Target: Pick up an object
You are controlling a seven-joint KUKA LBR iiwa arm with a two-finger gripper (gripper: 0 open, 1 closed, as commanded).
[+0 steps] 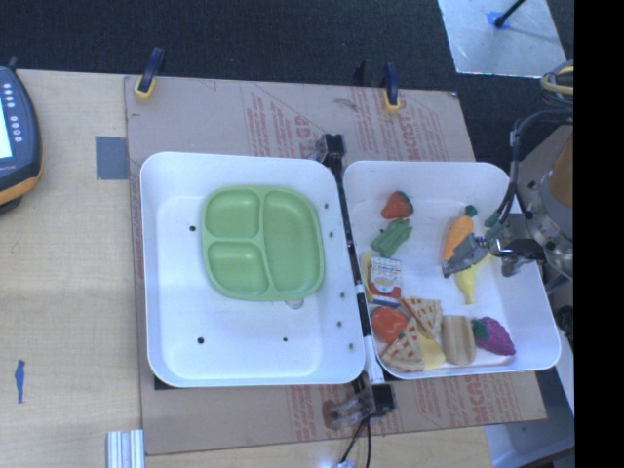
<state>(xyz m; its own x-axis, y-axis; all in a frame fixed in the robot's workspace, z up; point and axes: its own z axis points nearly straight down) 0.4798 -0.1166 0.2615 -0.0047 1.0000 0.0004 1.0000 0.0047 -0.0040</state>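
My end effector (466, 258) hung low over the right bin (429, 175), its dark tips beside the carrot (457, 234) and covering part of a yellow piece (467, 284); how far it was spread I couldn't tell.

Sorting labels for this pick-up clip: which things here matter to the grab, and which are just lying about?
Job: claw, carrot, banana, strawberry, grapes, right bin.

Lying about: green divided plate, left bin, clamps, handheld controller.
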